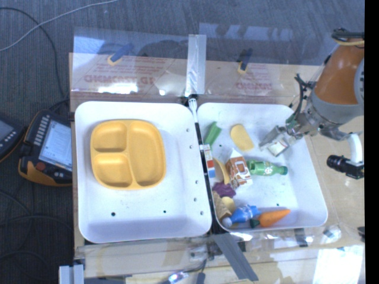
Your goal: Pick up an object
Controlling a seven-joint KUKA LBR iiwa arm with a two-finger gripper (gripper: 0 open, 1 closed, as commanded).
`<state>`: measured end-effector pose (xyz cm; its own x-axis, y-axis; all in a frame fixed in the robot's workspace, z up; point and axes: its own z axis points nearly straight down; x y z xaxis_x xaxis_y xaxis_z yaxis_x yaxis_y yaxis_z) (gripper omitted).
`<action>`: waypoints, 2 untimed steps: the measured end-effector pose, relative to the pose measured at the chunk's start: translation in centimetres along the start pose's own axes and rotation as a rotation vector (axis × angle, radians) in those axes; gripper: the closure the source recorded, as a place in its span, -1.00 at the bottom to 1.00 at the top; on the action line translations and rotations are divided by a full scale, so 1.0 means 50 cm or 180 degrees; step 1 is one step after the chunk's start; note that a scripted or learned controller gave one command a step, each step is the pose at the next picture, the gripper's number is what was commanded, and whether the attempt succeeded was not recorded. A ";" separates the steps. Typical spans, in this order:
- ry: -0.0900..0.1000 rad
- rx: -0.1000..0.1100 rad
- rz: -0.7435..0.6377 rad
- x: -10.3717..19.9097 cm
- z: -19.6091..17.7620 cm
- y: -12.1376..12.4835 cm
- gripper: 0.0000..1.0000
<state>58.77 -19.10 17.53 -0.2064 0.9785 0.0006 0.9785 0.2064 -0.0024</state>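
The grey two-finger gripper (277, 141) hangs over the upper right of the right white bin (312, 185), fingers spread and grasping nothing. A green plastic bottle (267, 169) lies just below it, near a small brown-and-white carton (238, 171). A yellow divided plate (127, 153) sits in the left white bin (95, 218).

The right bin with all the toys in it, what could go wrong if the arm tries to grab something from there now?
1. The end effector sits over bare floor near the bin wall, so closing here would likely catch nothing.
2. The carton, green bottle and purple toy lie packed together; reaching for one could drag or pinch another.
3. The carrot lies near the front wall, which could block a finger.
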 end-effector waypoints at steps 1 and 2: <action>0.0017 -0.0024 0.0386 -0.051 0.158 0.033 -1.00; 0.0009 -0.0016 0.0383 -0.051 0.142 0.032 1.00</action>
<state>60.83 -21.29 10.42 -0.0875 0.9962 0.0036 0.9962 0.0874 0.0023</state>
